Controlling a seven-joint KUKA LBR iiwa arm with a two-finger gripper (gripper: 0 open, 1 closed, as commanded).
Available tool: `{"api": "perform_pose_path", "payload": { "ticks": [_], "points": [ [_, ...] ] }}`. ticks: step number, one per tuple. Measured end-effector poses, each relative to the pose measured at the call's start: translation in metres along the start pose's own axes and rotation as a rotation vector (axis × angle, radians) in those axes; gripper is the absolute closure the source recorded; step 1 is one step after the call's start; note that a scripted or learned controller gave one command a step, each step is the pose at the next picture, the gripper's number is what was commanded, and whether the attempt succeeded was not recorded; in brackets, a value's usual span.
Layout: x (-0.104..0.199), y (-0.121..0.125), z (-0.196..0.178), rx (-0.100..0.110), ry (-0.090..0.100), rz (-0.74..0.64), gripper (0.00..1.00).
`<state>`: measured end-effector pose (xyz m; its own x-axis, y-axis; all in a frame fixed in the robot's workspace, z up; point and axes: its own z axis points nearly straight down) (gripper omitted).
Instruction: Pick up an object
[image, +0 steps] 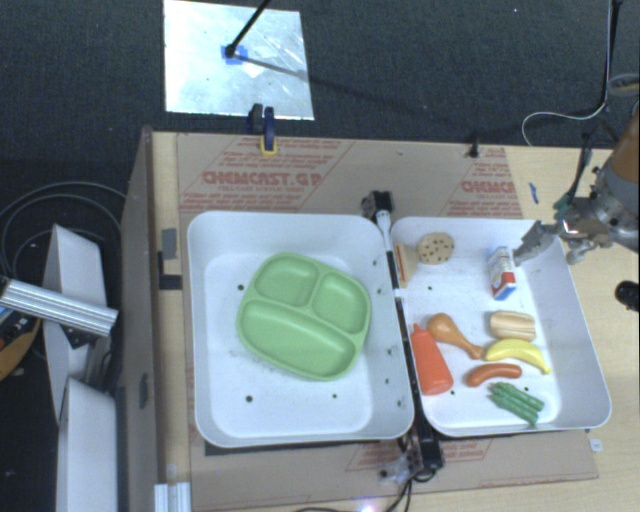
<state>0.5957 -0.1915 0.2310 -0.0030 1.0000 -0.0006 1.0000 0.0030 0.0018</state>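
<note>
My gripper hangs over the far right rim of the right bin, just right of a small white, red and blue carton. It is open, with nothing between its fingers. The right bin also holds a round cookie, a brown drumstick, a tan bun, a yellow banana, a reddish sausage, green beans and an orange carrot-like piece. A thin striped piece lies against that bin's left wall.
The left bin holds a green divided plate. A black clamp strip runs between the two bins. Cardboard lies under both bins. Cables hang at the upper right.
</note>
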Motion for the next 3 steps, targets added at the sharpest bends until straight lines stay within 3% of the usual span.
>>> {"api": "perform_pose_path", "payload": {
  "ticks": [1,2,3],
  "points": [
    [0.006,0.03,0.072,0.004,0.001,-0.003,0.0],
    [0.004,0.036,0.151,0.005,0.001,-0.003,0.0],
    [0.004,0.039,0.135,-0.003,-0.001,-0.005,1.0]
  ]
}}
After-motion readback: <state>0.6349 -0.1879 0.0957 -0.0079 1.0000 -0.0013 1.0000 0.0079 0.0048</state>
